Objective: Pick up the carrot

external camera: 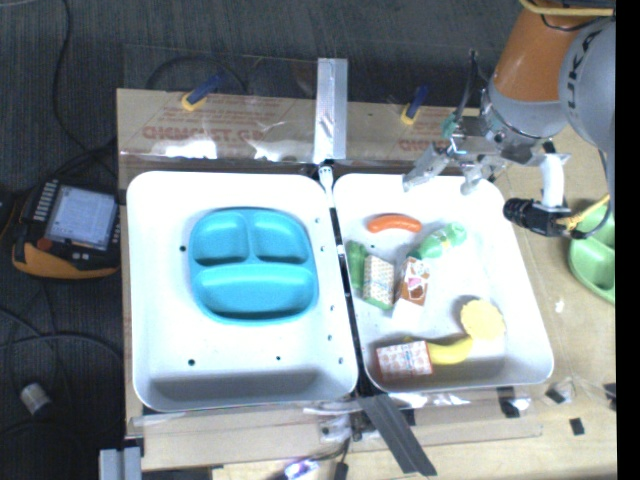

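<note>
The step in hand looks like the approach: the pincer [452, 168] must still come down onto the carrot, and doing that well probably means lowering straight over the carrot's middle with the fingers set across its short width, since it lies lengthwise left to right.

Farthest toward the viewer from the pincer lie a red-labelled carton beside a yellow banana [455, 351] and a round yellow lemon-like piece [482, 318]. Nearer the pincer sit a small red-and-white packet [416, 281] and a green-patterned packet [377, 279], then a green plastic vegetable [441, 240].

The small smooth orange carrot [393, 224] rests on the right white bin's [530, 298] floor, just below and left of the pincer, apart from it. The pincer hangs over the bin's far rim, fingers spread, nothing between them. The green vegetable lies close to the carrot's right end, so a wide descent could clip it.
</note>
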{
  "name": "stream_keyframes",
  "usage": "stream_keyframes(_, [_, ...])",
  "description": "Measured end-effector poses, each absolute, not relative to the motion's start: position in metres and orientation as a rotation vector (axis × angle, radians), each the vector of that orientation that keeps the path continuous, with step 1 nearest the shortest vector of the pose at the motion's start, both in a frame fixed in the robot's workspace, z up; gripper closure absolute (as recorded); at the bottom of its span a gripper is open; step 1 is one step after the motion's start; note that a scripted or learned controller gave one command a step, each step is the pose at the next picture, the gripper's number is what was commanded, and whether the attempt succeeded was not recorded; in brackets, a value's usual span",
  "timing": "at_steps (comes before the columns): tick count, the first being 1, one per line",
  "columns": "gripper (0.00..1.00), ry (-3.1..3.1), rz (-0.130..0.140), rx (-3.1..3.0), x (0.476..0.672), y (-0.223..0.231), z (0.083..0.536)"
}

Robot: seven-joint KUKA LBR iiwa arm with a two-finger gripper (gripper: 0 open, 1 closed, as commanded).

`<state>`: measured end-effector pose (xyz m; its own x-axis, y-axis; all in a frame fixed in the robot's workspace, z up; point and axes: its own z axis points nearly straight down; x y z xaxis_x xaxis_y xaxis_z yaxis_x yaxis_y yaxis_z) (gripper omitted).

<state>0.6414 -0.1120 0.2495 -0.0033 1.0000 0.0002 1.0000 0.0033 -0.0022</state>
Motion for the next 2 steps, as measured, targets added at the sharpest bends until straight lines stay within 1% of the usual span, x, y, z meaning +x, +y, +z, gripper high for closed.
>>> stream_keyframes(1, [0.0, -1.994, 0.004, -2.423, 0.595, -0.153, 0.156])
stream_keyframes(2, [0.0, -1.578, -0.01, -2.723, 0.61, -0.17, 0.089])
